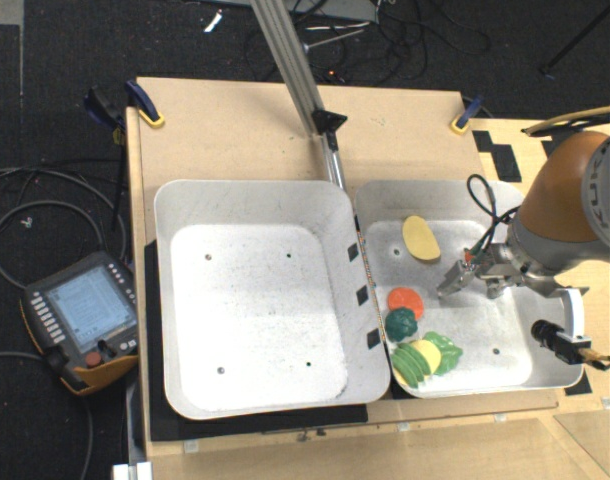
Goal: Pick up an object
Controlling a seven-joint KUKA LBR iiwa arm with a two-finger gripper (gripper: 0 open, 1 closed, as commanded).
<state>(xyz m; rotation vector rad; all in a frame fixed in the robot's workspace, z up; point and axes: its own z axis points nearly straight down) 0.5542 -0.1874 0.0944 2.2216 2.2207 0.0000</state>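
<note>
The right bin [505,363] holds several small objects. A yellow oval piece [421,238] lies near its back, an orange-red round piece [405,299] sits by its left wall, a dark green lump [401,323] is just below that, and a yellow-green leafy piece [426,356] lies at the front left. My gripper [457,282] hangs low over the bin's middle, to the right of the orange-red piece and below the yellow oval. Nothing shows between its fingers.
The left bin [185,208] stands beside the right one, sharing a raised wall. A slanted metal pole [290,58] runs down from the top to the bins' back edge. A teach pendant [80,313] lies on the floor at left. Clamps mark the bench corners.
</note>
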